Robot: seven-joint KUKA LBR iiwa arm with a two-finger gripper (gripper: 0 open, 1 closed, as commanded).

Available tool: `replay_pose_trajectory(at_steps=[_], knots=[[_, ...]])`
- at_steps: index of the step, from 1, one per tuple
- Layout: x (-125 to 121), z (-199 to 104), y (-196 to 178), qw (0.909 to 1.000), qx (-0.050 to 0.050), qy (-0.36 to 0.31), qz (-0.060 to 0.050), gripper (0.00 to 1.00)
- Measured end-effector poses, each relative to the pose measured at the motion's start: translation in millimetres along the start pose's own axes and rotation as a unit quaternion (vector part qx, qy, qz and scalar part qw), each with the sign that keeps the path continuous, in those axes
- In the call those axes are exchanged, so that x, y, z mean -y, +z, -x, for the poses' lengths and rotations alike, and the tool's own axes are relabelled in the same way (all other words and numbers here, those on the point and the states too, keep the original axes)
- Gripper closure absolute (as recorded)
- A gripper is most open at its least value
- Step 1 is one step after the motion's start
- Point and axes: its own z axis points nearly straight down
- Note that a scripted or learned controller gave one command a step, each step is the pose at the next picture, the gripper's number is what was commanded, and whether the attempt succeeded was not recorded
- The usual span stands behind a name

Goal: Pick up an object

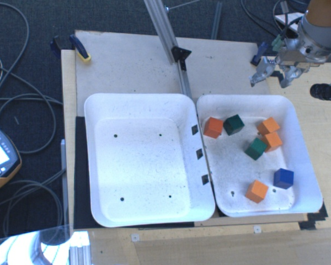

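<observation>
The camera view looks down on a tabletop [127,65] with two white bins side by side. The right bin [303,164] has seven small blocks in it. One orange block [213,127] sits near the bin's top left corner, and a dark green block [233,124] is just beside it. Two more orange blocks [270,133] sit close together near the top right, one just below the other. A second green block [256,148] is just left of them. A blue block [283,178] sits lower down on the right, and another orange block [257,191] is near it, closer to the bottom edge.

The left bin [140,159] is white with tiny dark specks.

The arm comes in from the top right. Its pincer [273,75] hangs above the tabletop, just past the top edge of the right bin. Its two fingers are apart and nothing is between them. It is not touching any block.
</observation>
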Motion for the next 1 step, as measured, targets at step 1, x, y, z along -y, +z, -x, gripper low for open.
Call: replay_pose_trajectory(at_steps=[1], knots=[[-0.7,-0.4,-11.9,1.0,0.0,-0.001,0.001,1.0]])
